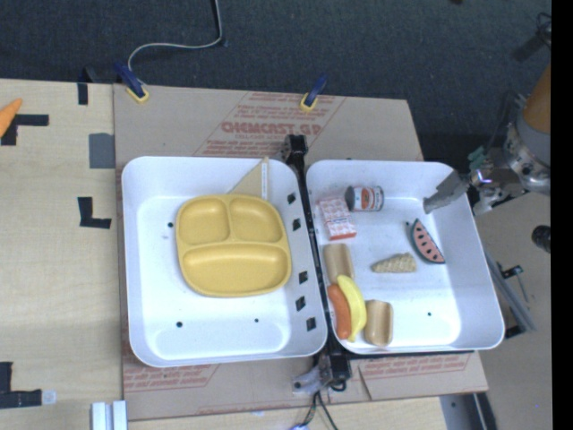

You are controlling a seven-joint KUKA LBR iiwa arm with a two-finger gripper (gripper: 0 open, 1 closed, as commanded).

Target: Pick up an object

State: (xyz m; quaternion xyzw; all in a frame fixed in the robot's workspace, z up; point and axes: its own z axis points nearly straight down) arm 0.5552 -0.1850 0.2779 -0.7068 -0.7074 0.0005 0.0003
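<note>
Dark carpet behind, cardboard-topped bench (260, 124) w/ two white bins side by side. Left bin (148, 267) holds a yellow divided tray (235, 245). Right bin (466, 285) has the candidates: small can (364, 198), red-white packet (336, 219), watermelon slice (426, 241), cracker-like wedge (394, 263), banana (351, 304), hot dog (340, 306) and bun pieces. My gripper (444, 195) hangs at the right bin's upper right rim, nothing in it; can't tell how wide it's set. Approach step, I'd say. Next: pick a target, prob. the watermelon slice, closest, then centre over it and descend.
</note>
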